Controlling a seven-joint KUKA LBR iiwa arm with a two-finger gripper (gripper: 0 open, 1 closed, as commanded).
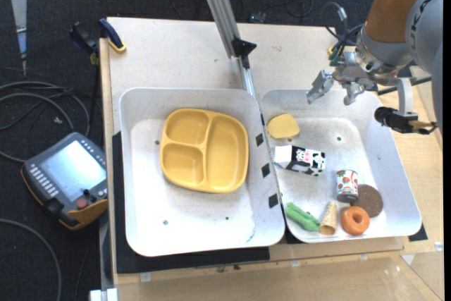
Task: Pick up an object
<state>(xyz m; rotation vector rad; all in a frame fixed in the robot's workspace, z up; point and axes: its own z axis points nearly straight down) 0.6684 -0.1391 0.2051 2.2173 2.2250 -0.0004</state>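
My gripper point(335, 91) hangs over the far edge of the right bin point(394, 151), open, with nothing between its fingers. Below it in that bin lie a flat yellow piece point(283, 126), a black-and-white cow-patterned carton point(301, 159), a small red-and-white can point(347, 185), a brown cookie point(369, 199), an orange doughnut point(355, 220), a waffle cone point(329, 218) and a green pod point(301, 216). All lie apart from the gripper.
A yellow divided plate point(205, 150) sits in the left bin point(141, 222). A slanted metal pole point(220, 0) rises from the divide between the bins. A teach pendant point(67, 178) lies on the floor at the left.
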